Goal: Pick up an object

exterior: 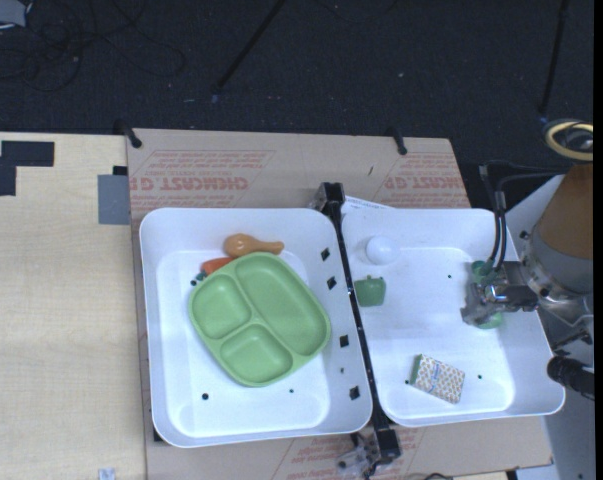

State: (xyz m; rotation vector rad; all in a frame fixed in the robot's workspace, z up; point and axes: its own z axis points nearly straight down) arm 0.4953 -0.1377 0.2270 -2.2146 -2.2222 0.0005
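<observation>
Bench with 2 shallow white bins side by side, resting on a sheet of printed cardboard [281, 168].

Left bin [171, 388]: 1 green plate [259, 318] with 3 compartments, lying flat and turned at an angle. 1 orange spoon-shaped piece [246, 244] at the plate's far edge, partly tucked under it, with a redder bit [214, 264] beside it.

Right bin [526, 393]: 1 small green block [369, 291] close to the divider on the left side; 1 white rounded object [380, 249] just behind it near the far wall; 1 small patterned packet [439, 379], flat, toward the near wall.

Arm [571, 228]: enters from the right, orange band showing. Gripper [484, 306] low over the right bin's right side, well apart from the block and packet. A bit of green [481, 268] shows at the gripper; whether it is a separate object cannot be told. Finger state: cannot tell.
</observation>
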